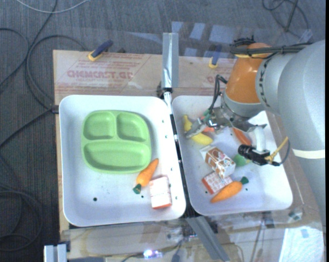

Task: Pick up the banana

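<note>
I've got the arm (273, 86) in from the right of the frame, wrist low over the upper left part of the right bin (262, 201). Claw (207, 121) sits right at the banana (199, 137), which lies at that bin's upper left, near the divider between the bins. Can't tell how the claw is set: the tip is lost in clutter and wrist shadow, and I see nothing clearly gripped. A second yellow bit (187, 123) lies just above-left of the banana; could be part of it, could be another item, not sure.

My read: approach/grasp step, banana not yet lifted. Next move calls for closing squarely on the banana and lifting straight up, clear of the small orange piece (209, 129) touching the tip area.

Also in the right bin: patterned box (219, 160), carrot (227, 190). Left bin (71, 201): green divided plate (117, 141), another carrot (147, 174), small carton (160, 192).
</note>
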Controlling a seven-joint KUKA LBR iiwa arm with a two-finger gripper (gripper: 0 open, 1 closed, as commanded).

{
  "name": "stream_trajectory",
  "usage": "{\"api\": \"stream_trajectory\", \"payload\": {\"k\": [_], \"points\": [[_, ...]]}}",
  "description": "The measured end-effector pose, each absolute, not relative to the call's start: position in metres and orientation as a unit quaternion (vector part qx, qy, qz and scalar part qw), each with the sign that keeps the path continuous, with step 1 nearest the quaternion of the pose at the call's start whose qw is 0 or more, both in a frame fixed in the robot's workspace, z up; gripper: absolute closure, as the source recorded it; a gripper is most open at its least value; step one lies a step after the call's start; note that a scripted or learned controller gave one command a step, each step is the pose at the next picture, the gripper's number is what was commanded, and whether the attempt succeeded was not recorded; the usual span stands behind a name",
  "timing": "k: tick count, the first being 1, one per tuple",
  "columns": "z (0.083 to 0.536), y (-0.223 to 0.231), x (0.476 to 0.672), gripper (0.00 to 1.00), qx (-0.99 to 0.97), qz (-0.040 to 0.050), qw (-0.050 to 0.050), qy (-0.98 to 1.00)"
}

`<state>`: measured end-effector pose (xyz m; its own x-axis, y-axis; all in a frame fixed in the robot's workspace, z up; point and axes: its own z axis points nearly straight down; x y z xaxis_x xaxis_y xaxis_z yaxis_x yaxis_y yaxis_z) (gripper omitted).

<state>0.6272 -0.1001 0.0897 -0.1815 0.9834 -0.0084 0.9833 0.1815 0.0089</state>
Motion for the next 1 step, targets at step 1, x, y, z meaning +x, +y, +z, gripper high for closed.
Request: {"api": "stream_trajectory", "payload": {"k": [1], "points": [[0.0982,-0.1006,0.6279,1.0,0.641,0.0019,0.007,0.767]]}}
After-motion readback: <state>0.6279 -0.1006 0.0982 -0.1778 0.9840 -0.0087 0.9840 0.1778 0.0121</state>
